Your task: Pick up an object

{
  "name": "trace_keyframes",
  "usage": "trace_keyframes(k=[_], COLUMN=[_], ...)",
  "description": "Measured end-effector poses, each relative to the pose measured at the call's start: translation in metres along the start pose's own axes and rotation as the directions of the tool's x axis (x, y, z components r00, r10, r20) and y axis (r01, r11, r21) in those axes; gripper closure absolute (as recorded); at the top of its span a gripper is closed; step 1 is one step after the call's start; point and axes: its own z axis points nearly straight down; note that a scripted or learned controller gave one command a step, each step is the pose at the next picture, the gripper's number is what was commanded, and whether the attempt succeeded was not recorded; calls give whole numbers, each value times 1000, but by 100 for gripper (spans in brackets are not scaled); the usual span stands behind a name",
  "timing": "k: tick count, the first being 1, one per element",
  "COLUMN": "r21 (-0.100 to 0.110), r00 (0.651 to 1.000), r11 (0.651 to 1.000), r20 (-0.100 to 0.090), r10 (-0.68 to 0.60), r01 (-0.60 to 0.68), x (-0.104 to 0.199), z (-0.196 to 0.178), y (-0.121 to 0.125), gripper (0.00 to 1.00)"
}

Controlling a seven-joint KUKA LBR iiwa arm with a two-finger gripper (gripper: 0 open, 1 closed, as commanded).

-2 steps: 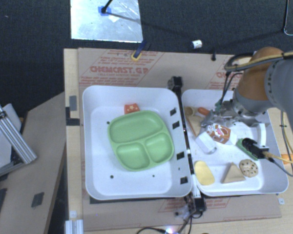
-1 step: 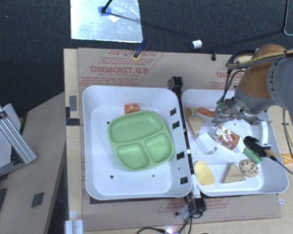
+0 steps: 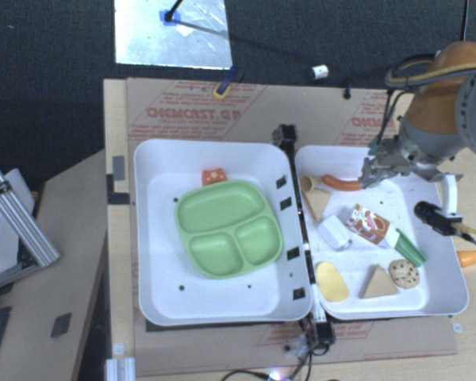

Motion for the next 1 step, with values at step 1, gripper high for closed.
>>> trace_keyframes(k=[1], r21=[2], r00=[1000], r11=[1000], r20=[-1], r10=[0], r01=[0], x=[-6], z=[-45], y=[2], gripper=[100])
